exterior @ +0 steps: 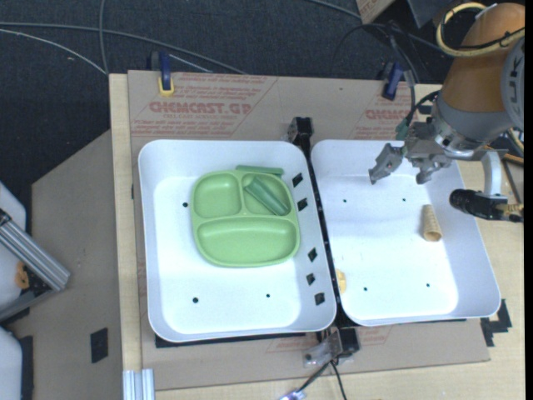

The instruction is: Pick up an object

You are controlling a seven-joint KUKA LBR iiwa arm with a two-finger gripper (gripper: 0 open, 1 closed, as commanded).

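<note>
White right bin (pixel 466 298) holds a small tan cone-shaped piece (pixel 430 222)

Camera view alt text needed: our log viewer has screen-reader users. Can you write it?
The gripper, fingers spread with nothing between them, hangs over the far end of the right bin, where a small tan cone lies. The left bin holds a green divided plate with a green piece in one compartment.

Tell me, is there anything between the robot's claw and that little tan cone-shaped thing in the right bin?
No. In the camera view, bare white bin floor separates the gripper from the tan cone-shaped piece in the right bin.
</note>
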